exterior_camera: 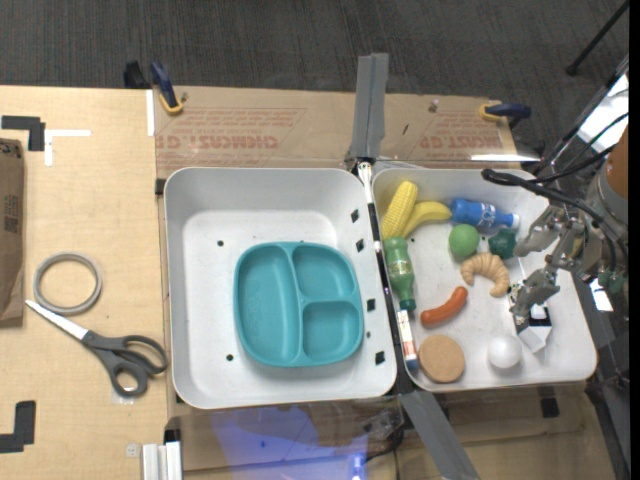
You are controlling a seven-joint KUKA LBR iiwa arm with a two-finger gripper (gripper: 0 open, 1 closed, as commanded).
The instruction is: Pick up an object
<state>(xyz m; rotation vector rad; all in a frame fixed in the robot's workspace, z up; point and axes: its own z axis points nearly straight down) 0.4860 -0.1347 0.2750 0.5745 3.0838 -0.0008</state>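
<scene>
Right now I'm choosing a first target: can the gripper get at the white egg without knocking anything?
Probably yes. The gripper hangs just above and to the right of the white egg, with bare bin floor between them. The nearest neighbour, the round cookie, lies apart to the egg's left.

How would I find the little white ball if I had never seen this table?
Look at the white bin on the right, the one crowded with toy food, not the one holding the teal divided plate. Go to its near edge: the white ball lies there, just right of a round tan cookie-like disc and below the gripper. It is the only plain white round thing among coloured toys.
</scene>
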